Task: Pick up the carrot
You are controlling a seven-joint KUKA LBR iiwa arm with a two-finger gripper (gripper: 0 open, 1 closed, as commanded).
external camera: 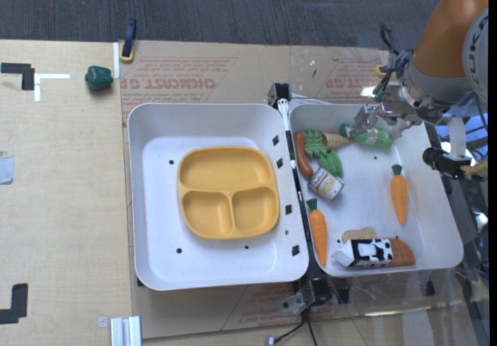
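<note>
Carrots lie in the right bin [443, 205]: one carrot [398, 193] near its right wall, a second carrot [318, 233] along its left wall. The gripper [373, 121] hovers at the bin's far edge over a green item [376, 137]; whether anything is gripped, I cannot tell.

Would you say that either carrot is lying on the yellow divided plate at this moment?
No, both carrots lie in the right bin, while the yellow divided plate sits in the left bin.
</note>
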